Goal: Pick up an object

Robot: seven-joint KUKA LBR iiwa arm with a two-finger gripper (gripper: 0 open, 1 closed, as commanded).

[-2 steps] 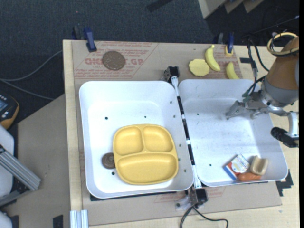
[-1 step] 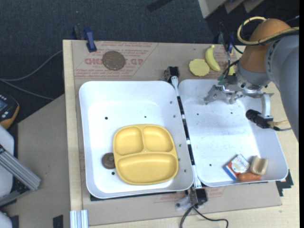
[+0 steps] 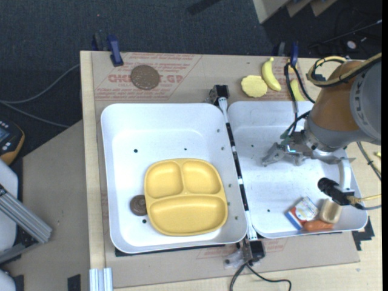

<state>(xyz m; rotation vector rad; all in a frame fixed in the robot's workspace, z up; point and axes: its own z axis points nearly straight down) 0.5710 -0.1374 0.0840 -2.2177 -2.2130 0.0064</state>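
The desk [image 3: 91, 162] holds two white bins. The left bin [image 3: 121, 132] has a big yellow tray [image 3: 183, 196] and a small brown disc [image 3: 138, 205]. The arm [image 3: 345, 108] reaches low into the right bin [image 3: 260, 180]. Its end effector [image 3: 270, 158] has its fingers apart, with nothing between them. The little things [image 3: 312, 214] to pick lie in that bin's near corner, well apart from it. So the picking is not done yet.

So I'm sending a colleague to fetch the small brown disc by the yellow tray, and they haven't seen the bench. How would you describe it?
Start at the left white bin, which holds a yellow divided tray. At the tray's lower left edge, partly tucked under it, lies the small brown disc. Its larger lookalike, a brown disc, lies outside the bins on the cardboard behind them.
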